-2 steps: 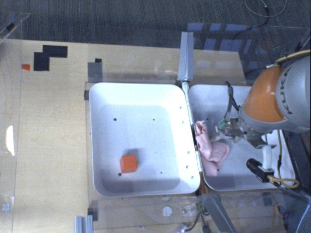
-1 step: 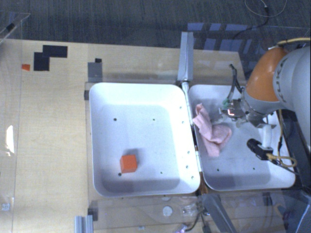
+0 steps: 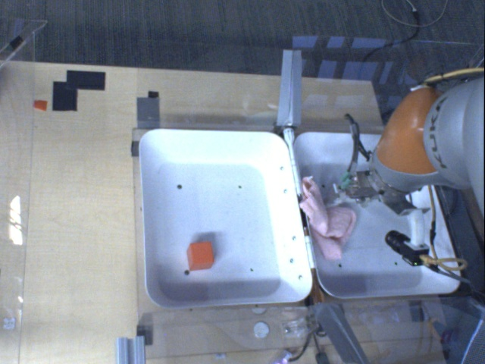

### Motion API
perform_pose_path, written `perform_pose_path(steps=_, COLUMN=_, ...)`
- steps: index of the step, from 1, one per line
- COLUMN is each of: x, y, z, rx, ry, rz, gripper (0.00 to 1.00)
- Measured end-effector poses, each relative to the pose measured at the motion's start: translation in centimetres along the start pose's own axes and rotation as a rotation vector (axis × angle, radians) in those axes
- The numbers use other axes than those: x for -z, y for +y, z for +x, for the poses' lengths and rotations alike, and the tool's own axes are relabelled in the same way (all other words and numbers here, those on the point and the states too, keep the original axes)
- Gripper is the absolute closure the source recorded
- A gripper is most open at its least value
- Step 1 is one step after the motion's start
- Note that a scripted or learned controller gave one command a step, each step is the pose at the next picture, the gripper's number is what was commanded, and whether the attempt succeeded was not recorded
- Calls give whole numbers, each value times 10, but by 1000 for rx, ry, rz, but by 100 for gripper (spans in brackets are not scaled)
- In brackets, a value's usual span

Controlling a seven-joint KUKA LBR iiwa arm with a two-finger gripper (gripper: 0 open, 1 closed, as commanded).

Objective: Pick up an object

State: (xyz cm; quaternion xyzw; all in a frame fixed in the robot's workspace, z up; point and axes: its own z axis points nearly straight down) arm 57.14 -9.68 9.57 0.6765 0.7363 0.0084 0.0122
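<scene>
The pink cloth (image 3: 327,220) lies against the right bin's (image 3: 379,279) left wall. It looks soft and light, so pinch a raised fold. The end effector (image 3: 355,186) hovers beside it; whether clenched or released, I cannot tell.

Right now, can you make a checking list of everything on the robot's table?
Surface: pale wooden bench bearing the left bin and the right bin.
Job's things: orange block in the left bin; pink cloth in the right bin, against its left wall.
Clutter: black shapes and a small orange piece on the bench, far left.
Grippers: gripper over the right bin, beside the pink cloth.
Cables: thin cable looped on the dark floor.
Surroundings: dark floor beyond the bench.
</scene>
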Motion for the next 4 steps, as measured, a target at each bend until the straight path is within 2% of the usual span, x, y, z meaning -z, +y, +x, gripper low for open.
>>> perform_pose_path(steps=1, x=-4, y=86, z=-15, rx=72, ry=2, rz=5, gripper=0)
perform_pose_path(steps=2, x=0, y=25, z=-6, rx=184, ry=2, rz=-1, gripper=0)
perform_pose_path(steps=3, x=0, y=22, z=-21, rx=430, ry=4, rz=0, gripper=0)
perform_pose_path(steps=4, x=-3, y=90, z=-4, rx=431, ry=5, rz=15, gripper=0)
